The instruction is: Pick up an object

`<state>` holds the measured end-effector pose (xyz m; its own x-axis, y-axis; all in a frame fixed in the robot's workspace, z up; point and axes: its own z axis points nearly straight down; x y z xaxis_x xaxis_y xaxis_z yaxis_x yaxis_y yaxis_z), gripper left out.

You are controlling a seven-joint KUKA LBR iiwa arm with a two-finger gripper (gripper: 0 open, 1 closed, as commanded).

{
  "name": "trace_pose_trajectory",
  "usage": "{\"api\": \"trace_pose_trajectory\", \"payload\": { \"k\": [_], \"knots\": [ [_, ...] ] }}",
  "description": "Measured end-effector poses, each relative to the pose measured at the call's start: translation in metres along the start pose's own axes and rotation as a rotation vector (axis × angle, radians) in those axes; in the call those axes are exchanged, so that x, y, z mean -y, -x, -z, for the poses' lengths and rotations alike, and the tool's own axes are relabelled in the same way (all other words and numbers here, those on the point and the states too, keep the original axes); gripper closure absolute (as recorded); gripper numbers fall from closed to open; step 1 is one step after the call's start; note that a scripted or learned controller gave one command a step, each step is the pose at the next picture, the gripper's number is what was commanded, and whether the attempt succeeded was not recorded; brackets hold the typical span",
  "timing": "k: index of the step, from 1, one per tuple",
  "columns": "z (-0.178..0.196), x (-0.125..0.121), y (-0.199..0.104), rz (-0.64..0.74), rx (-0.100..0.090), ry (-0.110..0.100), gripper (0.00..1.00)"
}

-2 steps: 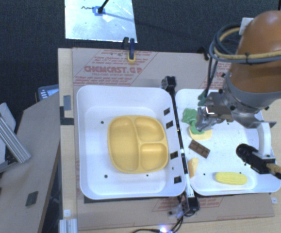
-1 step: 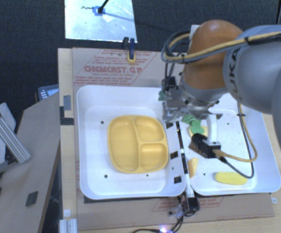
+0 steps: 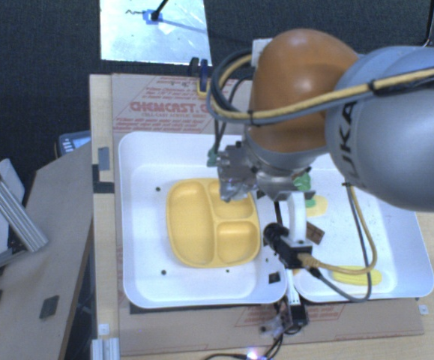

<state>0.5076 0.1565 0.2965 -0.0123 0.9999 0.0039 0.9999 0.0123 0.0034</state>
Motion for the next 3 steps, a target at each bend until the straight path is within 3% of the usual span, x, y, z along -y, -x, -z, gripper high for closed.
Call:
{"api": "trace_pose_trajectory", "payload": {
  "k": [1,2,3],
  "knots": [
    [0.109,0.02,0.002,-0.006,-0.001,0.01,1.0],
    [-0.069,-0.043,-0.028,-0.01,0.008,-0.013,1.0],
    [0.013,-0.071,0.045,-0.018,0.005,0.006,1.0]
  ]
}}
